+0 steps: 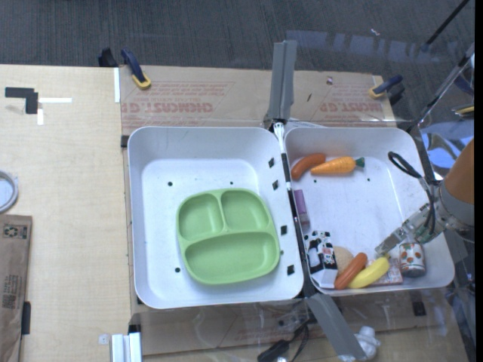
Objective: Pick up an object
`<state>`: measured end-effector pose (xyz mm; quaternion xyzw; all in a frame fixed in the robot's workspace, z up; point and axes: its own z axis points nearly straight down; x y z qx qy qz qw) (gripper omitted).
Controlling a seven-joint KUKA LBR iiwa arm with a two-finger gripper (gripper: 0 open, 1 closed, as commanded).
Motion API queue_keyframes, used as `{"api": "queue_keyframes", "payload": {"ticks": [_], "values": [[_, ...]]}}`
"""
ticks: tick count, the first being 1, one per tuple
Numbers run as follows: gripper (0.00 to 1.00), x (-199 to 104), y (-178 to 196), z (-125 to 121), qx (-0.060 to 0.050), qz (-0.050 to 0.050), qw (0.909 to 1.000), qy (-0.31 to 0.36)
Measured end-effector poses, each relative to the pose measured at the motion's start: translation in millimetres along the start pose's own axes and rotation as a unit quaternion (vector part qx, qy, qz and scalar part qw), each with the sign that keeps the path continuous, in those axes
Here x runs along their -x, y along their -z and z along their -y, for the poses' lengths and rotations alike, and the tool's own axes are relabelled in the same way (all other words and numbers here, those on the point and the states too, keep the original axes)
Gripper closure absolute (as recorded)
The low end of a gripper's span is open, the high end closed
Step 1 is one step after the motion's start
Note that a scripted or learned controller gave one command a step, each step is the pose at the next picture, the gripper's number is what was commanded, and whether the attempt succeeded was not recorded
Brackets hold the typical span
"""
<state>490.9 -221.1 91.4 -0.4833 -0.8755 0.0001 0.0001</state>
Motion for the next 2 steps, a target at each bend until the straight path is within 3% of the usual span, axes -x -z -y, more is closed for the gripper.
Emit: {"api": "queue_keyframes", "payload": {"ticks": [1,2], "values": [[0.0,-40.0,0.6,-19.9,0.001,0.0,1.0,0.006],[0.0,-43.7,1.1,-14.1,0.002,0.002,0.9992,-0.04]]}}
